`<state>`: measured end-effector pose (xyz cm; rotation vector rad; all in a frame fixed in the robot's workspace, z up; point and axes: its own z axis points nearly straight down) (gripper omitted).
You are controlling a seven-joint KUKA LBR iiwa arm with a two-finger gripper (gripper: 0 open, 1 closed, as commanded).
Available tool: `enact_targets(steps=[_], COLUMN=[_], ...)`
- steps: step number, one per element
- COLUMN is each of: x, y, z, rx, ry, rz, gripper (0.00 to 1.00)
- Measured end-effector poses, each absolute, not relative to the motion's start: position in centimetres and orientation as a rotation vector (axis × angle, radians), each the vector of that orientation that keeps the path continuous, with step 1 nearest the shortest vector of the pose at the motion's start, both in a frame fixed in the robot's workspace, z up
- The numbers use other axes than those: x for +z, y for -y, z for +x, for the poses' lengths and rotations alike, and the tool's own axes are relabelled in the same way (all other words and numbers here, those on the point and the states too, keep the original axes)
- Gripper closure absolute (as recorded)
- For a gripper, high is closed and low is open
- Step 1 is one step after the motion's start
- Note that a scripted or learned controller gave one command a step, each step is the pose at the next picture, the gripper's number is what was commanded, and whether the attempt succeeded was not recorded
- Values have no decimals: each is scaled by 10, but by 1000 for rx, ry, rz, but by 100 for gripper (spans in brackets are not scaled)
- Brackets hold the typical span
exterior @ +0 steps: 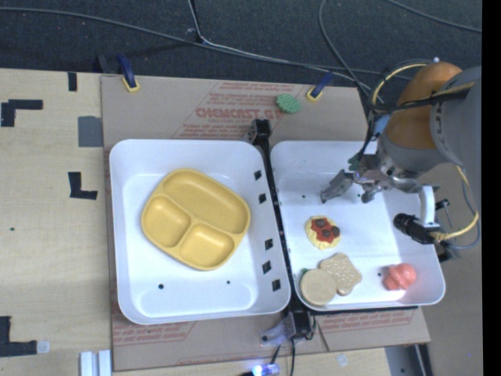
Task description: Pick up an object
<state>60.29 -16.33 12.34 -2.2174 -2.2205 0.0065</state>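
Observation:
In the right bin lie a small yellow pizza-like toy with red topping, a tan cracker overlapping a round beige cookie, and a pink lump near the front right corner. My gripper hangs over the bin's back half, above and right of the pizza toy. Its fingers are spread open with nothing between them.
The left bin holds a yellow divided plate. A small green object lies on the cardboard behind the bins. Clamps hold the cardboard at its back edge. Cables run across the dark floor beyond.

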Motion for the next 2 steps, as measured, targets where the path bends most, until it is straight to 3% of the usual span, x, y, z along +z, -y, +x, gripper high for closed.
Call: enact_targets(steps=[1,2], x=[83,96], y=[163,163], z=[603,604], rx=[3,1], ry=[2225,2227], rz=[-2220,-2222], gripper=[0,100])
